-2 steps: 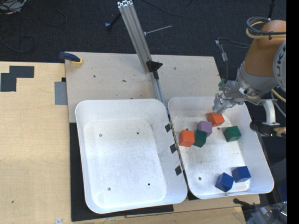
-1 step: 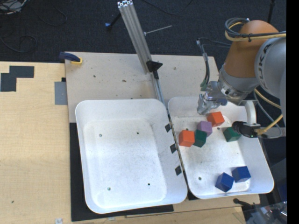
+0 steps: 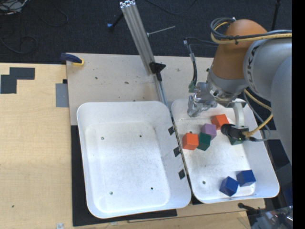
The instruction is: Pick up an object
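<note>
My gripper [image 3: 194, 109] hangs over the far left part of the right bin [image 3: 267, 185], its metal fingers pointing down with nothing visible between them. Just in front of it lies a cluster of blocks: an orange cube [image 3: 190, 140], a dark green block [image 3: 204, 141], a purple block [image 3: 208, 130] and an orange block [image 3: 219, 121]. A dark green object [image 3: 234, 134] lies to their right. Two blue cubes [image 3: 229, 185] [image 3: 246, 177] sit near the bin's front right corner.
The left bin [image 3: 90, 123] adjoins the right one, with black clips along their shared wall. A slanted aluminium rail [image 3: 140, 37] rises behind the bins. The arm's grey body and cables [image 3: 259, 123] fill the right side above the bin.
</note>
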